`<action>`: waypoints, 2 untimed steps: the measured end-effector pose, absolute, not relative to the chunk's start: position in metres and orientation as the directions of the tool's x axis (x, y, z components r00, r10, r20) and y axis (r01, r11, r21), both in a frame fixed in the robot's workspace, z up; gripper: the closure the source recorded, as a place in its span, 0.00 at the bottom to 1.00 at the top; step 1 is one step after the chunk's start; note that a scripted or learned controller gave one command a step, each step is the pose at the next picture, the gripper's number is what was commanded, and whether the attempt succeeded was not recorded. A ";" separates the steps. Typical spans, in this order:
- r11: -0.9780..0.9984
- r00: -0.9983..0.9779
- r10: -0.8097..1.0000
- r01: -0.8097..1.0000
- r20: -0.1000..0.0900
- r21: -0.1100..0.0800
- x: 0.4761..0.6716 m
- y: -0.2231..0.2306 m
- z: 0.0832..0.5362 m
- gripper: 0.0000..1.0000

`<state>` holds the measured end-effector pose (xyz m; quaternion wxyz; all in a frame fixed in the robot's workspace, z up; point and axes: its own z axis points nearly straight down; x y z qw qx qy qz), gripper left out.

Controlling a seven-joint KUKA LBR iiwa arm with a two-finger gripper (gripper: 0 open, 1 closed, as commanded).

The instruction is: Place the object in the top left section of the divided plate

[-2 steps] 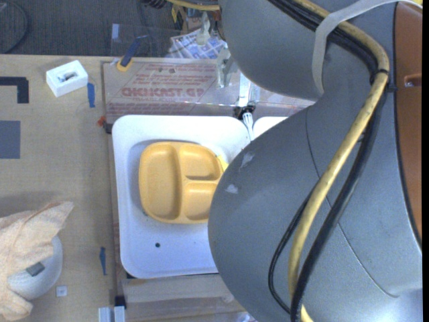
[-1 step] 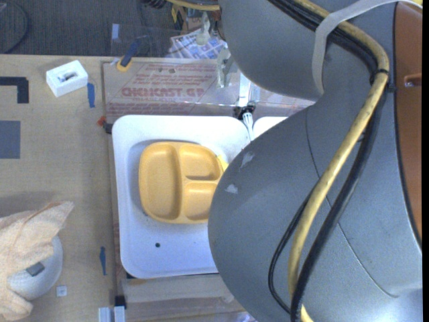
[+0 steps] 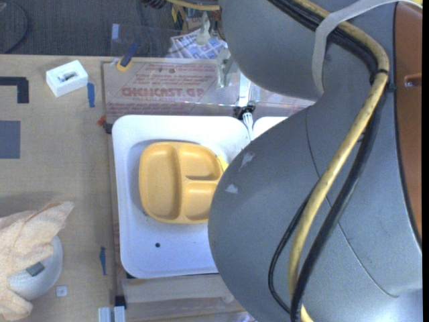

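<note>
A yellow divided plate point(image 3: 175, 182) lies in the left white bin point(image 3: 134, 247), towards its upper half. It has one large section on the left and two smaller ones on the right, and nothing lies in the parts I can see. The grey arm point(image 3: 322, 180) with its yellow cable covers the right side of the picture and hides the plate's right edge. The arm's bulk hides the gripper and whatever object it might carry.
A sliver of the right bin point(image 3: 268, 123) shows beside the arm. Behind the bins lies a clear plastic sheet with red lettering point(image 3: 164, 86). A small white box point(image 3: 67, 78) sits at the far left, and a cloth over a bowl point(image 3: 30, 253) at bottom left.
</note>
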<state>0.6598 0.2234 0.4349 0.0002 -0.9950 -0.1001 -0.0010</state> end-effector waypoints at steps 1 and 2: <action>-0.980 0.980 0.199 0.199 0.002 0.000 0.660 0.223 0.435 0.00; -0.980 0.980 0.199 0.199 0.002 0.000 0.660 0.223 0.435 0.00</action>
